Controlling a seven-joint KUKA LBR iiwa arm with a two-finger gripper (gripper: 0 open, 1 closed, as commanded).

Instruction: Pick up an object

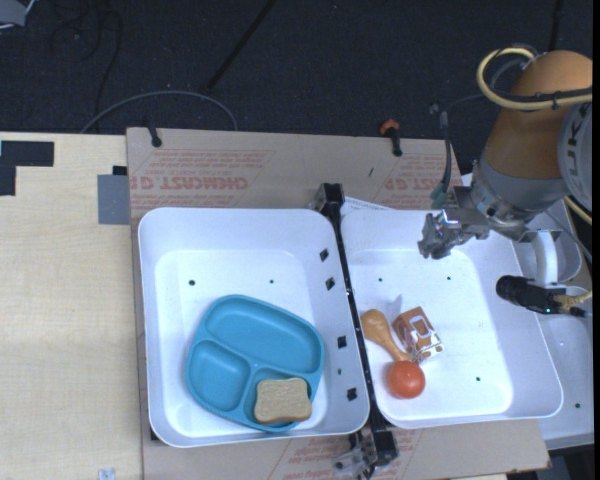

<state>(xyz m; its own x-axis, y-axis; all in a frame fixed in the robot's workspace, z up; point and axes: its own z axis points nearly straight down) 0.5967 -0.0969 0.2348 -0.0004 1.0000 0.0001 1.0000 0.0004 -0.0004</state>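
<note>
The gripper (438, 240) hangs over the far part of the right bin (525, 388) – nothing sits between its fingers, and whether they stand wide or narrow I cannot tell. Three small things lie close together in the near left part of this bin: a toy tomato (407, 379), a tan drumstick-shaped toy (379, 331) and a small brown-and-white box (418, 332). The tomato looks light, stiff and smooth, so it may roll – better to pinch it across the middle. In the left bin (165, 268), a slice of toy bread (282, 400) rests on a blue divided plate (220, 368).
</note>
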